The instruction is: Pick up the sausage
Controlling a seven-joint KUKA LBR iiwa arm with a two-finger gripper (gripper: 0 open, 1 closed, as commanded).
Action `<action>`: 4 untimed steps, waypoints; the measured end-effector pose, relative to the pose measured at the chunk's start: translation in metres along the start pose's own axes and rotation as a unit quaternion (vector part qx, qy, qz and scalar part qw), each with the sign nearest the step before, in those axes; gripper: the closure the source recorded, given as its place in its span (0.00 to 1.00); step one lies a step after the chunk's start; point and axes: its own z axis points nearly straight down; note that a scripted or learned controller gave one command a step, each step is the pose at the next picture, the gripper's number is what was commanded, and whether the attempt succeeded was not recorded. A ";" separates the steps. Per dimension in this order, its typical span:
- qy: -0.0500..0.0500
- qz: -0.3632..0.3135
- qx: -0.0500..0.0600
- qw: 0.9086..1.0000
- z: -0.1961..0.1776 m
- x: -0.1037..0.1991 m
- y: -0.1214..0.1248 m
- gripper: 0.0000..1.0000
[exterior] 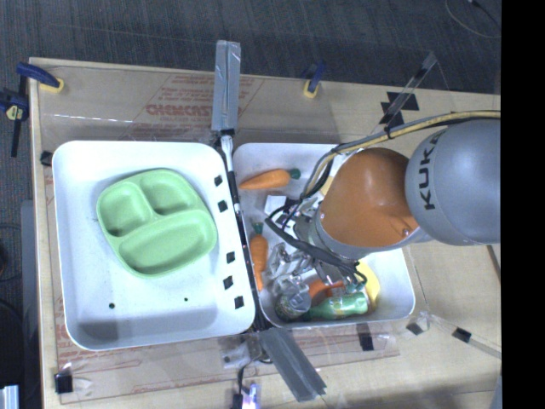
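My gripper (288, 281) is low in the right bin (393, 267), near the bin's front left corner, amid a pile of toy food. A short reddish-orange piece (321, 290), which looks like the sausage, lies just right of the gripper's metal tip and is partly covered by it. I cannot tell whether the gripper touches it. The orange wrist band and grey arm hide the middle of the bin.
A carrot (266, 179) lies at the right bin's back left. A slim orange piece (258, 261) runs along the bin's left wall. A green item (342, 307) and a yellow one (371, 285) sit at the front. The left bin (77, 305) holds a green divided plate (156, 220).
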 end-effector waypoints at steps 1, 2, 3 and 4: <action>0.002 -0.231 -0.002 0.973 -0.097 -0.016 0.042 1.00; 0.003 -0.254 0.001 0.967 -0.025 0.010 -0.026 1.00; 0.001 -0.323 -0.001 0.947 0.002 0.034 -0.077 1.00; 0.005 -0.463 0.003 0.886 -0.001 0.025 -0.035 1.00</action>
